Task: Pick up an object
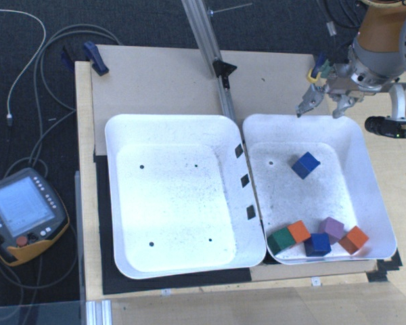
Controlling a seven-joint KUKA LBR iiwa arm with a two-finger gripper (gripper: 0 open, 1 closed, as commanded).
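Over the far rim of the right bin: the claw (322, 108) hangs, with its two metal fingers (307, 105) spread apart and nothing between them.
Arm: the grey arm with the orange band (386, 19) comes in from the top right corner and points down at the surface.
Surface: the flat tan board (155, 80) holds two shallow white bins side by side.
Left bin: the big white plastic bin (122, 134) has small dark dots on its floor.
Right bin: the white plastic bin (369, 175) holds all the blocks.
Blue cube: the small blue block (305, 164) sits by itself near the middle of the right bin, a bit toward the far side, below the claw and well apart from it.
Near edge of the right bin: five small blocks sit close together in a row.
Green cube: the green block (280, 239) is at the left end of the row.
Orange cube: the small orange block (298, 231) is touching the green one.
Dark blue cube: the dark blue block (317, 244) sits in the middle of the row.
Purple cube: the pale purple block (333, 227) is just behind the dark blue one.
Second orange cube: the other orange block (354, 239) is at the right end.
Pole: the long silver metal bar (201, 26) runs from the top down to the gap between the bins.
Floor at left: the grey and yellow hand controller with a screen (21, 212) lies on the dark carpet, with cables (27, 80) near it.
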